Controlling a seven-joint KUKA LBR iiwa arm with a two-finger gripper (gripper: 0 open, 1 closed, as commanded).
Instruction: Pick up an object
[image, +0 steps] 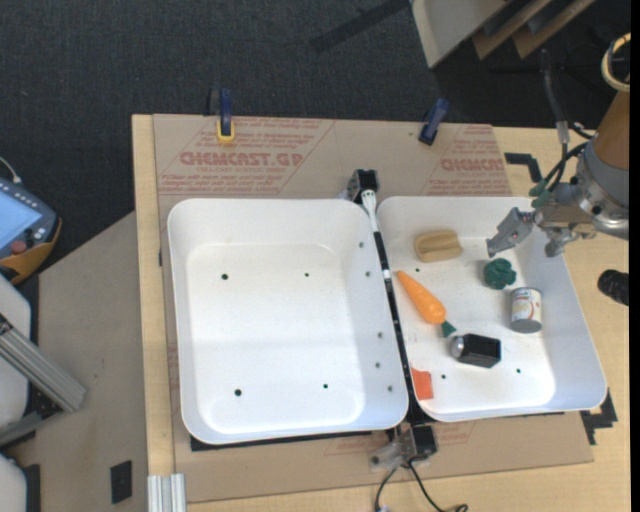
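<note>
Two shallow white bins sit side by side on a bench, seen from above at a slant. The left bin (270, 320) has only bare white floor with a few small dark dots. The right bin (570, 370) holds every loose object.

Nearest the viewer, at the right bin's near left corner, lies a small red piece (421, 383). Just beyond it rests a black and silver block (476, 349). Farther and to the right lies a small can (524, 308) on its side. Left of it, an orange carrot (423, 298) lies slantwise near the divider between the bins. Farther on, a green lump (499, 272) sits near the right wall, and a tan block (437, 245) lies at the far middle.

The gripper (535, 233) hangs over the far right part of this bin, above and just beyond the green lump. Its two fingers are spread apart with nothing between them.

Judging by this, the pick is not yet made: every object lies in the bin. The green lump looks the likeliest target; lowering, closing and lifting all remain.
</note>
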